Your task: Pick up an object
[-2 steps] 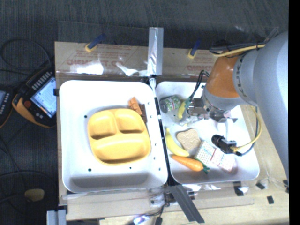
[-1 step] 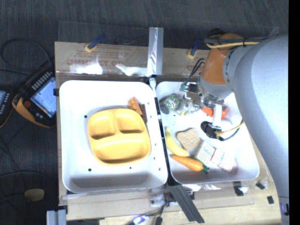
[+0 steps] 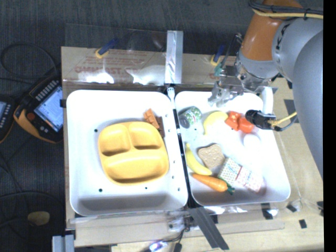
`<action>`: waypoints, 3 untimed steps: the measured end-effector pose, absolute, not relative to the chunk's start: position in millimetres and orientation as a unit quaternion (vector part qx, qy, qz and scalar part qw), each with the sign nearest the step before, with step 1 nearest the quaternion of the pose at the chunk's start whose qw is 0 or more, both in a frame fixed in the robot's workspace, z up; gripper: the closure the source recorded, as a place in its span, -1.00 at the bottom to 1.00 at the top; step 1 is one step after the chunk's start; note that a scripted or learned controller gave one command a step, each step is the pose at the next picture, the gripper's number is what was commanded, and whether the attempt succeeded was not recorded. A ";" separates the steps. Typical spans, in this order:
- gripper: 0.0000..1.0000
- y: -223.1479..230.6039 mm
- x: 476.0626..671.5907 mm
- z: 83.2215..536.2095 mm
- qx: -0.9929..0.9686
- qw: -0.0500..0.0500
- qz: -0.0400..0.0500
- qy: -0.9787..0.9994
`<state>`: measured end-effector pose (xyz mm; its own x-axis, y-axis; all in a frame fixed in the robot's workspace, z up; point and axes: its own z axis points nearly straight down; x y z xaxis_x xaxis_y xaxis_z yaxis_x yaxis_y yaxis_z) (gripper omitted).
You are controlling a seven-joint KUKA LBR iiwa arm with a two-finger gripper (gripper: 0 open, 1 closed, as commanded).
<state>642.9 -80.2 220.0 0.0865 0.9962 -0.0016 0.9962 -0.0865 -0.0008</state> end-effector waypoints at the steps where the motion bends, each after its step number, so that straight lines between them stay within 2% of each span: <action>1: 1.00 -95.1 659.7 269.1 0.617 0.001 -0.002 0.787; 2: 1.00 -70.2 647.1 327.3 0.663 0.001 -0.001 0.748; 3: 1.00 -101.0 599.0 254.5 0.669 0.000 -0.002 0.744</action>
